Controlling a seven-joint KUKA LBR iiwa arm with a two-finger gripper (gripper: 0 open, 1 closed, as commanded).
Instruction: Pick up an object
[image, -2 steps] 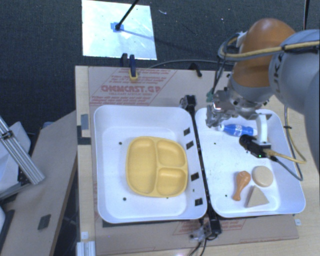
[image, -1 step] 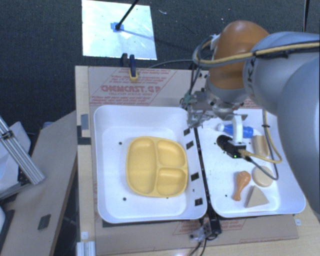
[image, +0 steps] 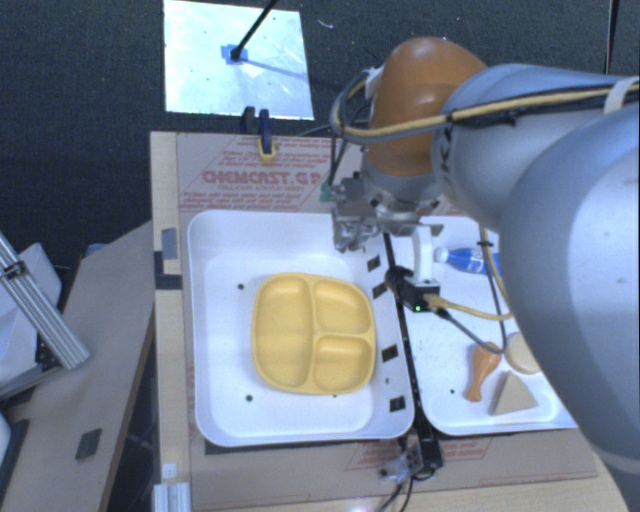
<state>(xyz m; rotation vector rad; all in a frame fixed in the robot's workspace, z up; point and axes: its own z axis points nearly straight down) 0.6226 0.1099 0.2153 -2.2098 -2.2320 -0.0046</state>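
Nearest the camera, along the lower edge of the bench, the front rims of two shallow white bins are seen side by side. In the left bin (image: 225, 400) a yellow divided plate (image: 313, 333) is laid flat near the middle, with bare white floor on every side of it. In the right bin (image: 450, 415), partly hidden under the grey arm, a wooden drumstick-shaped toy (image: 482, 370) and a pale wedge (image: 512, 395) are found close together toward the front; farther back a small bottle with a blue label (image: 466, 260) is lying on its side.

Farther still, the gripper (image: 352, 235) is hung over the back right corner of the left bin, near the divider between the bins. Whether it is open or closed cannot be told; nothing is seen held in it.

The step is judged to be the approach, with no object yet picked. A descent onto the plate's rim would be called for next, or a shift across the divider. The plate is low and broad, so an edge grip would be needed. Open room is widest over the left bin.
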